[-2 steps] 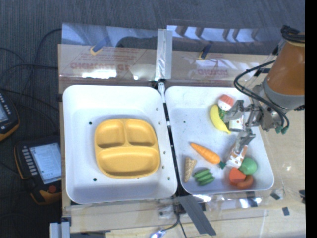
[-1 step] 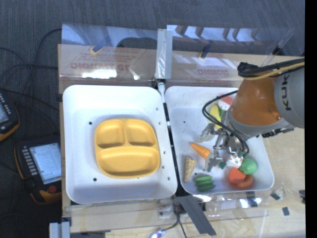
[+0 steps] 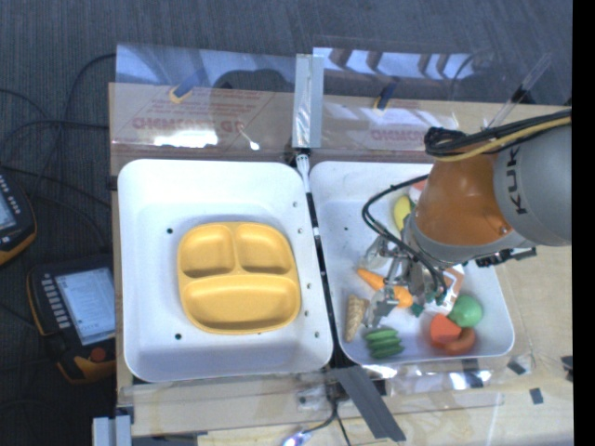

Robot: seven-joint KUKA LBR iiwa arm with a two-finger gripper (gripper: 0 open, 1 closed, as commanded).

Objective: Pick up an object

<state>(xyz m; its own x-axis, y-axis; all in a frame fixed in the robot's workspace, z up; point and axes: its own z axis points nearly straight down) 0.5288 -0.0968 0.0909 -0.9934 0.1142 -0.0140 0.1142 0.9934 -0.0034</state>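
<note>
Toy foods are seen crowded beneath the pincer (image 3: 402, 291) in the right bin (image 3: 346, 214): an orange carrot piece (image 3: 373, 280) just left of it, a green piece (image 3: 383, 342) below, a red-and-green piece (image 3: 456, 323) to the right. Whether the pincer is released or clenched cannot be told. A yellow tray (image 3: 240, 277) is seen well left.

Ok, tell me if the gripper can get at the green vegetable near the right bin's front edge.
Probably yes. The gripper hangs just above the green vegetable, which lies uncovered beside the corn piece.
</note>
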